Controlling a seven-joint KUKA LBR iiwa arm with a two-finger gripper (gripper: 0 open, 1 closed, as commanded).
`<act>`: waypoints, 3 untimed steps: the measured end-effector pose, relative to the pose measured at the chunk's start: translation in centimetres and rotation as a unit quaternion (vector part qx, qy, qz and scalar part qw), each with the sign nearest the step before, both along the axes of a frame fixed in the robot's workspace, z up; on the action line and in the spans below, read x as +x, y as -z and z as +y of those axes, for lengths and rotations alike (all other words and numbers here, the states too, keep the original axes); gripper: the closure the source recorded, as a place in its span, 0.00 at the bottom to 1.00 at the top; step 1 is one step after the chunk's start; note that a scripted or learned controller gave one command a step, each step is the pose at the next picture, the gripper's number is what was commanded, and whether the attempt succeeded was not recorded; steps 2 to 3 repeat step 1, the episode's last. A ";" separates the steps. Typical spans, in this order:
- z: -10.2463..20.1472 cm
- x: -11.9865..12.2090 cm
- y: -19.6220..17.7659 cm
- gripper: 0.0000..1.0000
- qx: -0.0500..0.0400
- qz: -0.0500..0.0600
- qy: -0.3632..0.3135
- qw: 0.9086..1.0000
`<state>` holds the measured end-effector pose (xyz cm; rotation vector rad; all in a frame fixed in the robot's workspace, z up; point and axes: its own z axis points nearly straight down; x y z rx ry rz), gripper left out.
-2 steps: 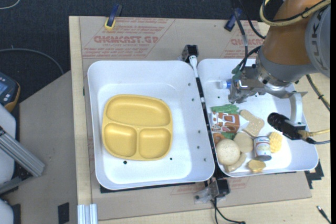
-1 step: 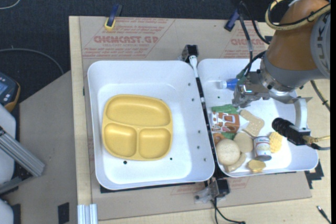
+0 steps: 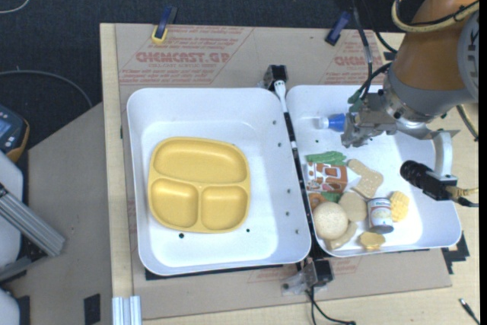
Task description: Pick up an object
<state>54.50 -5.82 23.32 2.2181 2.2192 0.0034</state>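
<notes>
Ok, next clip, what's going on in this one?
A grey and orange robot arm reaches in from the right over the right bin. Its gripper hangs over the bin's upper part, beside a small blue and white bottle. Below it lies a heap of toy food: a green and brown packet, a round pale bun, a small can and a piece of corn. Nothing looks lifted yet. The left bin holds a yellow divided tray.
</notes>
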 end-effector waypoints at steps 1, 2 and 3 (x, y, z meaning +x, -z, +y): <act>0.6 -1.4 1.2 1.00 0.001 0.004 0.001 1.000; 0.6 -1.4 1.2 1.00 0.001 0.004 0.001 1.000; 0.6 -1.4 1.2 1.00 0.001 0.004 0.001 1.000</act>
